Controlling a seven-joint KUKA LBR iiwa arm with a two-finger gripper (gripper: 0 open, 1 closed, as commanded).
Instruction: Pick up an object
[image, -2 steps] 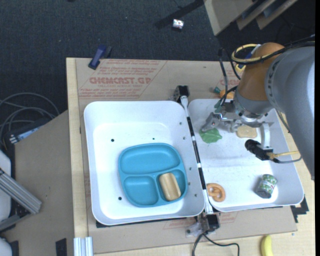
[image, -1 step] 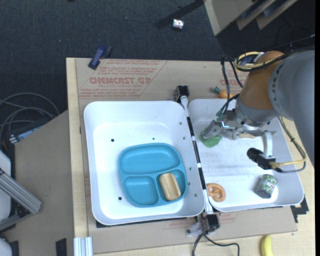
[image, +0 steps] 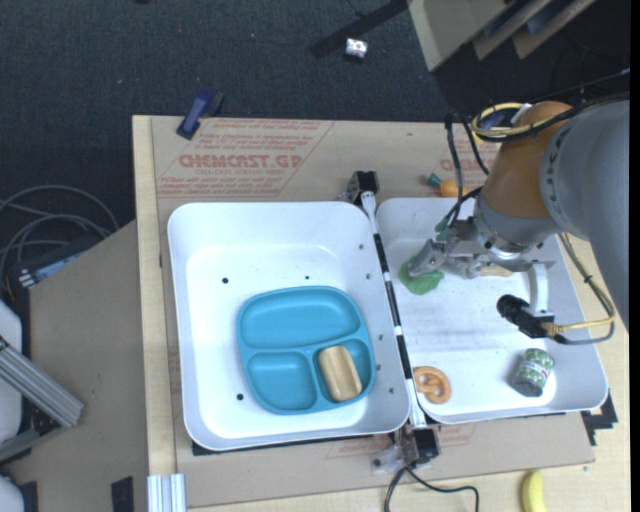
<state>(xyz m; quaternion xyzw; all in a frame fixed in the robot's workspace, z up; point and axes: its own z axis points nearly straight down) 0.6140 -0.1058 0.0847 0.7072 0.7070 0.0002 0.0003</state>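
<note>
My gripper (image: 436, 256) is low over the left part of the right bin (image: 470, 330), reaching in from the right. Its tip is against the upper edge of a small green object (image: 423, 279) that lies on the bin floor close to the divider. Whether the green object is gripped is hidden by the gripper body. An orange pretzel-shaped ring (image: 432, 384) lies near the bin's front left corner. A small green and white can (image: 533, 371) sits toward the front right.
The left bin (image: 210, 260) holds a blue divided plate (image: 290, 325) with a tan cylinder (image: 340, 372) in its lower right compartment. A blue clip (image: 200, 113) lies on the bench at the back left. A yellow item (image: 533, 492) lies in front of the bins.
</note>
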